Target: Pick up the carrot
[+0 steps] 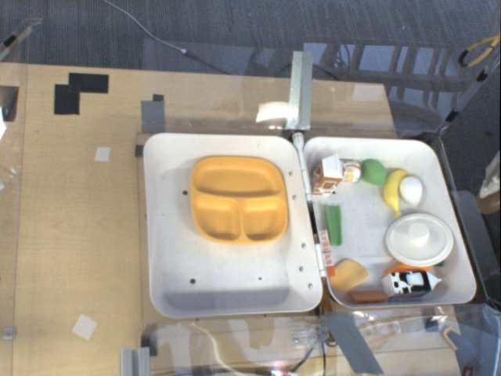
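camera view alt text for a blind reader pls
Two shallow white bins sit side by side: the left bin holds a yellow three-compartment plate, the right bin a clutter of toy food, including a green stick, a yellow banana and a white lidded bowl.

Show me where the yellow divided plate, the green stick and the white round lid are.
yellow divided plate [238, 197]: camera view, on the ridge between its compartments, left bin.
green stick [334, 225]: camera view, middle of its length, right bin.
white round lid [419, 236]: camera view, on its raised centre, right bin.
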